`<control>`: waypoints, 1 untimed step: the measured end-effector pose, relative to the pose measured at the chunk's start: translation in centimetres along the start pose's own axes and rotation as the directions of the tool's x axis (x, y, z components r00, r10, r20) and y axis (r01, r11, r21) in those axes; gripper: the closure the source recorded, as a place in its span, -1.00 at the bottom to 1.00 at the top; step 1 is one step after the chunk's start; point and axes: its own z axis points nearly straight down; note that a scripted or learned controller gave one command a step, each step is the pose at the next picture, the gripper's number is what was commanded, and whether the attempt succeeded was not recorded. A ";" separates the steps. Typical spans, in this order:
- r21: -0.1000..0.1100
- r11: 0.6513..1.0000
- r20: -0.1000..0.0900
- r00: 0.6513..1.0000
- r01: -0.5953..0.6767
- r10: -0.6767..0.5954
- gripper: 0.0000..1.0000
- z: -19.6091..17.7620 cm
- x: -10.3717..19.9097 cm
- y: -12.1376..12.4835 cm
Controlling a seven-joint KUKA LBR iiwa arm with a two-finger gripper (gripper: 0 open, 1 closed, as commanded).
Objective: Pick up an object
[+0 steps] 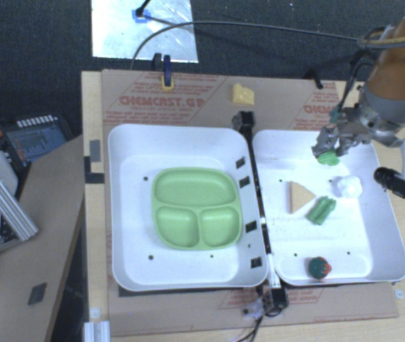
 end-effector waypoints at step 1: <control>0.003 1.000 0.000 1.000 0.000 0.000 1.00 1.0 4.5 -1.7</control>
